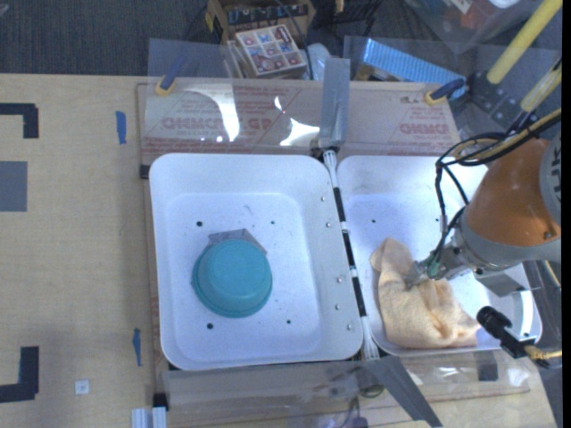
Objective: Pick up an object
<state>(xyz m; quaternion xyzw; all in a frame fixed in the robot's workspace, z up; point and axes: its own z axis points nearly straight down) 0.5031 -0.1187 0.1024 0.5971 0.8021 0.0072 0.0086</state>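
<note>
Camera view, arm bent low over right bin (357, 181), claw (419, 277) clenched on cloth (419, 310)

arm: reaching in from right | wrist: angled down-left | claw (419, 277): low

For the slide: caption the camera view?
Claw down on tan cloth in right bin; teal bowl in left bin.

Robotics lab: taped plywood bench (71, 239), white bins (169, 185), floor clutter.
</note>
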